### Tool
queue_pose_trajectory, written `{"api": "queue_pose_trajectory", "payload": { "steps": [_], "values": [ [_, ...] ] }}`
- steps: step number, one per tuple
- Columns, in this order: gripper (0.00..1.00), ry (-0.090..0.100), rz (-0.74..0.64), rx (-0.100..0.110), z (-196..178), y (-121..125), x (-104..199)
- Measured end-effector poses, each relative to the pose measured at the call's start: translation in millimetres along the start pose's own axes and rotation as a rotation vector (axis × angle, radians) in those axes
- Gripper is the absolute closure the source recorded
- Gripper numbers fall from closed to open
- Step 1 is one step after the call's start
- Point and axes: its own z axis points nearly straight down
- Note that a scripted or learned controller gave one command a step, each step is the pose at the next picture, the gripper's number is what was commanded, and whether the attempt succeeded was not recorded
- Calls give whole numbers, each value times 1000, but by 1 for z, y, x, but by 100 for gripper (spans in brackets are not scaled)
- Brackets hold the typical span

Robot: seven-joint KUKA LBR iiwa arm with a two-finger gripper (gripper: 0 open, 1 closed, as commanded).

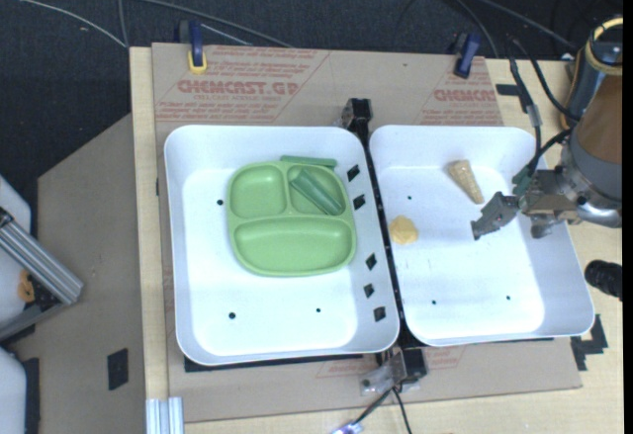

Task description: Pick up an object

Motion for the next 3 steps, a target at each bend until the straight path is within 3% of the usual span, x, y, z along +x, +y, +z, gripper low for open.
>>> {"api": "queue_pose_trajectory", "payload": {
  "steps": [1,3],
  "values": [
    [0,-2,-4,-13,-6,2,0],
    [0,0,-3,-7,105,-1,10]
  ]
}}
